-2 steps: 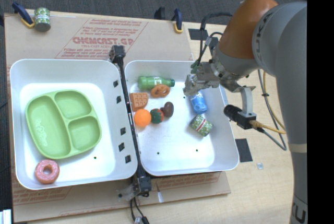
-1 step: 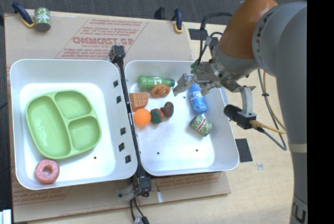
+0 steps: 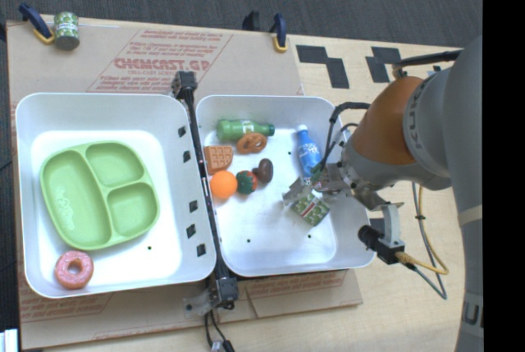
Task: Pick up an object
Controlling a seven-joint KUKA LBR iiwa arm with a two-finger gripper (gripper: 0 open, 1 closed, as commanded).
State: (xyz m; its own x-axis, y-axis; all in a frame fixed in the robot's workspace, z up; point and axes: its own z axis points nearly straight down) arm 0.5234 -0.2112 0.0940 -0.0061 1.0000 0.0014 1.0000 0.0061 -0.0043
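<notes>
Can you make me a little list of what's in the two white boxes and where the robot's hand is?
left bin: green divided plate, pink donut near its front corner
right bin: green bottle, blue bottle, waffle, orange, strawberry, brown pastry, dark brown piece, green carton
gripper: low in the right bin, at the green carton
holding something: cannot tell
arm: reaches in from the right

Glossy white plastic bins [image 3: 33, 178]
</notes>
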